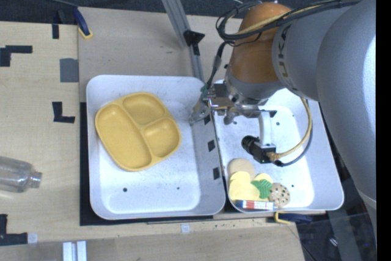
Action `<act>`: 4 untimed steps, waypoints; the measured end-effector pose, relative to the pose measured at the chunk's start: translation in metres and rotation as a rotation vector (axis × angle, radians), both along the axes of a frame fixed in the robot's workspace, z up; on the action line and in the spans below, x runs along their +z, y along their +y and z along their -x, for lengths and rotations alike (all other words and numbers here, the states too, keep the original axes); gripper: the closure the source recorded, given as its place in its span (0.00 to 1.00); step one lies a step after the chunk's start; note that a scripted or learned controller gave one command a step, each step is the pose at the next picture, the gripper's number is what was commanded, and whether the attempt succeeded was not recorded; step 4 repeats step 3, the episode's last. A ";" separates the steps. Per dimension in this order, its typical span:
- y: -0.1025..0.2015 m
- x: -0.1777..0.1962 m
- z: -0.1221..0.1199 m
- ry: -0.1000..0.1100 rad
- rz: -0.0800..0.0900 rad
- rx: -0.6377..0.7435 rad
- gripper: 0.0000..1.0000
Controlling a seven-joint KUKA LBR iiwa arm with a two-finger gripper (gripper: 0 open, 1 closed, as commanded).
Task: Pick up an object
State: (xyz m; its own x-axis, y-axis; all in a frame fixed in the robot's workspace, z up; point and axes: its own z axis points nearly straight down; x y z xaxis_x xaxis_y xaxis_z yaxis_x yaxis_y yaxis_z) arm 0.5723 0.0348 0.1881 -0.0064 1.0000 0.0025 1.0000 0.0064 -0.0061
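White bins (146,202), wrist hiding jaws (235,108)

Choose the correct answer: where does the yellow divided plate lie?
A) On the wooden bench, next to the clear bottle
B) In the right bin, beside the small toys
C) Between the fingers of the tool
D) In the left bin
D: the yellow divided plate rests flat on the floor of the left bin, apart from the small toys heaped in the right bin.
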 end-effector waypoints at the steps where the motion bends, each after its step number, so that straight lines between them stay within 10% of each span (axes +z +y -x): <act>1: -0.037 0.000 -0.108 -0.009 0.003 -0.005 0.00; 2: 0.016 -0.037 -0.082 -0.006 0.015 -0.014 0.00; 4: 0.036 0.003 -0.085 -0.008 0.002 -0.004 0.00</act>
